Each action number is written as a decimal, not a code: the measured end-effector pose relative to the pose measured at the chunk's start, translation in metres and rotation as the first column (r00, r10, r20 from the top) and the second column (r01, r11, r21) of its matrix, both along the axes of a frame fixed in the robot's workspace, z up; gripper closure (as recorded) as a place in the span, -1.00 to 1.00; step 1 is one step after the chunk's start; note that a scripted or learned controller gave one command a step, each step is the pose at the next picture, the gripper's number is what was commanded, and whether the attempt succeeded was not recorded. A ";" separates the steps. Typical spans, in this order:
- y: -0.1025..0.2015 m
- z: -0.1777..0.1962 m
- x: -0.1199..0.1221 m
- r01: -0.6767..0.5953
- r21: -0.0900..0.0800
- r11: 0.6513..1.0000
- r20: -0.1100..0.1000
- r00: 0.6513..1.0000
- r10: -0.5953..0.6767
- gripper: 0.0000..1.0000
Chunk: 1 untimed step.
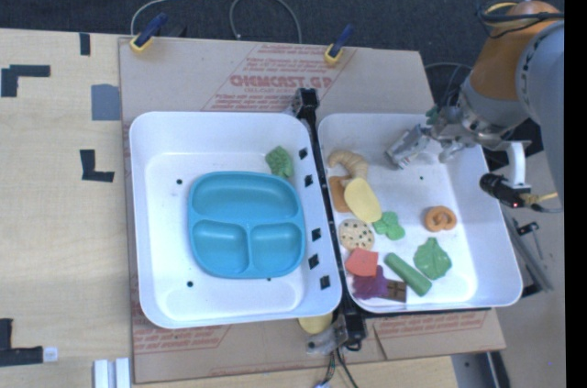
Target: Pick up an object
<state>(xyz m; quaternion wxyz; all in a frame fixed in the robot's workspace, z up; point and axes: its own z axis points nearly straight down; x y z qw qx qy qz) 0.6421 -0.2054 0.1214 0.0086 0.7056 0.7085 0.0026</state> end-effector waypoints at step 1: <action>0.043 -0.038 0.026 0.000 0.007 1.000 -0.015 1.000 0.001 -1.00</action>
